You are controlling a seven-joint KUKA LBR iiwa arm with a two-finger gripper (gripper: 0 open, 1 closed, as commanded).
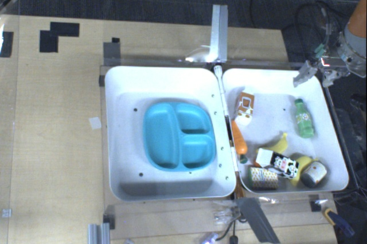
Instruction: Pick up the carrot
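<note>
The carrot [238, 139] is a small orange piece lying lengthwise in the right bin [269, 83], tight against its left wall. My gripper [316, 74] hovers over the bin's far right corner, well away from the carrot and up to its right. Its fingers stand open with nothing between them. The grey arm with its orange band [356, 23] comes in from the upper right.
Around the carrot lie a white and orange carton [245, 107], a green bottle [303, 117], a banana [280, 143], a white box [265, 157], a cow-patterned box [285, 165], a striped can [263, 178] and a grey-yellow object [314, 173]. The left bin [123, 122] holds a blue divided tray [179, 135].
</note>
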